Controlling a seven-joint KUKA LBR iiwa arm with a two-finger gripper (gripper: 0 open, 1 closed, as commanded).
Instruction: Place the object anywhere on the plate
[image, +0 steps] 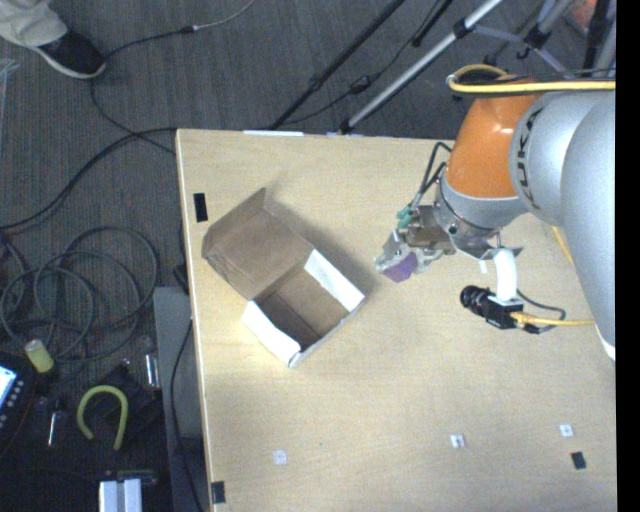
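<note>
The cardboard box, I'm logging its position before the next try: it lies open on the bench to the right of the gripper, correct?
Not quite. In the camera view the cardboard box lies open on the bench, but to the left of the gripper, not to its right. A small purple object sits at the gripper's tip.

One open cardboard box (281, 283); one small purple object (400, 266); one robot arm (540, 160); one wooden bench (400, 420); one shoe (70, 52), far left.
</note>
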